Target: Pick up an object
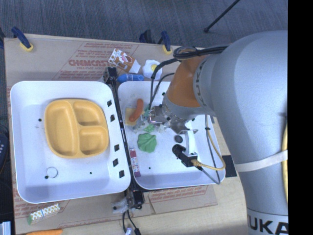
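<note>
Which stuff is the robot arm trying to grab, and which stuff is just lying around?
For the job:
- gripper, down in the right bin
- orange sausage-shaped toy
- green leafy piece

Just lying about:
- yellow divided tray in the left bin
- small printed carton on the cardboard behind the bins
- wrapped candy roll at the front

Single fixed camera above bench, looking down at slant. Far bench edge at 12 o'clock, dark carpet floor beyond; near edge at 6. Mid-distance: both white bins fully in frame, left bin toward 9 o'clock, right bin near centre. Arm enters from 3 o'clock, close to lens, bulky, hiding right bin's 3 o'clock side.
</note>
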Robot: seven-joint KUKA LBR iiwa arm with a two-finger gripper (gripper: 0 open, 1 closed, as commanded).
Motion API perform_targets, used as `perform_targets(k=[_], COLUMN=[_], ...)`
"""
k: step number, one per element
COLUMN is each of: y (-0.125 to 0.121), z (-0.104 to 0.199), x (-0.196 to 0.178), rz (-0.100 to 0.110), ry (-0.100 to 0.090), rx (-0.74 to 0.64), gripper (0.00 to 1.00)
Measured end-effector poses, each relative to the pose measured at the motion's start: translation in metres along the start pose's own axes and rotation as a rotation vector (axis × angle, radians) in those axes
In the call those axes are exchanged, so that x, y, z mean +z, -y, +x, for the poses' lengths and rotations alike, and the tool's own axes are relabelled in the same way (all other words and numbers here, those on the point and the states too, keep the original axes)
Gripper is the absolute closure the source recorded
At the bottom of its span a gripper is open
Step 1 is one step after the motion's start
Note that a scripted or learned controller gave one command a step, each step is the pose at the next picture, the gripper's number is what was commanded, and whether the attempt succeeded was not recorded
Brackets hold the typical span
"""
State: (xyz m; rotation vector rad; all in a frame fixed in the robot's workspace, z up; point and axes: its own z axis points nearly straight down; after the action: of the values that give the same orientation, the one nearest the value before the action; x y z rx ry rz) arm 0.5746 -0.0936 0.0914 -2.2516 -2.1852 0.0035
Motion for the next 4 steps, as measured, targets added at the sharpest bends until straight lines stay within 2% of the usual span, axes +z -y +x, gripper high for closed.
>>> perform_targets(k=[1, 2, 3, 4], y=[0.000, 0.000, -0.082, -0.081], z=[0.000, 0.000, 0.002, 0.002], x=[-0.010, -0.010, -0.001, -0.010], rz=[0.003, 0.003, -0.001, 0.008], ry=[-0.001, -0.001, 0.000, 0.001], rx=[-0.003, -0.003, -0.117, -0.124], gripper=[1.00, 0.00, 0.00, 1.00])
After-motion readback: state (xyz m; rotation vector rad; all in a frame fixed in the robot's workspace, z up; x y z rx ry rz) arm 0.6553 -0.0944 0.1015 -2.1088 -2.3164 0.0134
